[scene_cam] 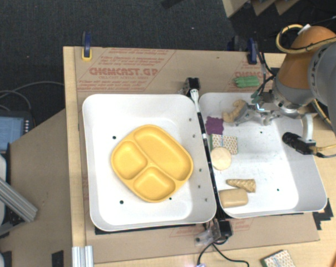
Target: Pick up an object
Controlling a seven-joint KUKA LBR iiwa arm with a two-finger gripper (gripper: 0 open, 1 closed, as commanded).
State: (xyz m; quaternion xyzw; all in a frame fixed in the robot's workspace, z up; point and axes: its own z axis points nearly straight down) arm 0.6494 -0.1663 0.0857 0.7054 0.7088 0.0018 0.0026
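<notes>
Two shallow white bins side by side on a brown table (pixel 134 65) printed with red lettering. Left bin (pixel 95 149) holding a yellow three-compartment tray (pixel 151 163), set at a tilt, roughly mid-bin. Right bin (pixel 290 188) holding small objects along its left side: purple square piece (pixel 215 125) near the dividing edge, patterned square packet (pixel 226 144) just below it, round cream-coloured object (pixel 221 159) touching or overlapping the packet's lower edge, tan wedge-shaped piece (pixel 241 184) further down, beige block (pixel 233 198) near the bottom-left corner, just beside the wedge. Tan irregular object (pixel 233 111) near the top of the right bin, just left of the gripper (pixel 249 112). Arm (pixel 307 65) reaching in from the right, orange band above the wrist, gripper low over the upper part of the right bin. Cannot tell if the gripper is released or clenched; too small and blurred there. Nothing clearly seen grasped. Green object (pixel 247 82) on the table above the right bin, outside it. Black clip (pixel 191 85) at the top of the seam between bins, blue clamp (pixel 87 46) at the table's upper-left corner.
</notes>
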